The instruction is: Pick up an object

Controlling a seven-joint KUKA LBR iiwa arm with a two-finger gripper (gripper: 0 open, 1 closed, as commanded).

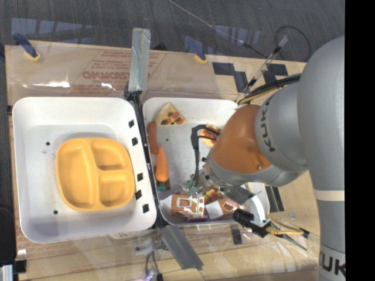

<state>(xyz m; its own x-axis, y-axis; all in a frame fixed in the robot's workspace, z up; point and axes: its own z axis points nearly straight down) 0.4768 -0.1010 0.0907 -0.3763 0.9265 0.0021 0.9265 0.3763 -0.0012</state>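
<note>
The right bin (pixel 186 105) holds several toy foods. A pizza slice (pixel 170 116) lies at its far left corner. A reddish sausage (pixel 152 137) and an orange carrot (pixel 161 166) lie along its left wall. A white carton with brown print (pixel 188 206) rests at the near wall, with a red-brown packet (pixel 226 206) beside it. My gripper (pixel 200 186) hangs low over the middle of this bin, just above the carton and packet. The orange wrist band (pixel 240 145) hides most of it. I see nothing held.
The left bin (pixel 35 116) holds a yellow divided plate (pixel 94 172). The grey arm (pixel 319 127) covers the right bin's right half. A black curved piece (pixel 197 134) lies beside the wrist. Tape and cables run around the bins' edges.
</note>
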